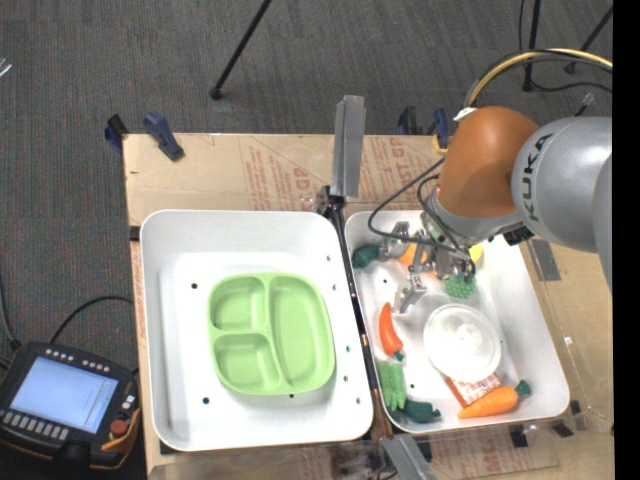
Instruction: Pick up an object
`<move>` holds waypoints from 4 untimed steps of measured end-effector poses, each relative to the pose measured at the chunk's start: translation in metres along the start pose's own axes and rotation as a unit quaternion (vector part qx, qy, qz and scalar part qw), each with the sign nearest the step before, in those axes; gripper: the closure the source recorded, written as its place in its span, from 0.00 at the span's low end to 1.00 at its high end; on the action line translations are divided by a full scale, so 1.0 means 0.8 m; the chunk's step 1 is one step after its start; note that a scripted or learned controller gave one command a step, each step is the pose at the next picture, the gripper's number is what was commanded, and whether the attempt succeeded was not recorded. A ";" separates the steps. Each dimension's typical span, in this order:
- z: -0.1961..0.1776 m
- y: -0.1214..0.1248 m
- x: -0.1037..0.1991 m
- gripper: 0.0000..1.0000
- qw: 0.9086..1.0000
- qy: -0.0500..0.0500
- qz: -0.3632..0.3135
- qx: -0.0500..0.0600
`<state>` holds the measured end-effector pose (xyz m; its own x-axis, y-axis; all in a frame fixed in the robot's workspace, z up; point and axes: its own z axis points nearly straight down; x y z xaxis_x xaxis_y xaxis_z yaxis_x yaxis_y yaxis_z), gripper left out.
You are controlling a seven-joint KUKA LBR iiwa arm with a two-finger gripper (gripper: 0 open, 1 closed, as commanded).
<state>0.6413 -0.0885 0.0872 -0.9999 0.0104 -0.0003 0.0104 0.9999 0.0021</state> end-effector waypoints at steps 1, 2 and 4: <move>-0.015 0.001 -0.002 1.00 1.000 -0.003 -0.002 0.000; 0.001 -0.040 0.101 1.00 0.999 0.001 0.039 0.001; -0.001 -0.017 0.008 0.00 1.000 -0.001 0.013 0.000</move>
<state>0.6348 -0.1017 0.0879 -0.9993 0.0373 -0.0025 0.0373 0.9993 0.0014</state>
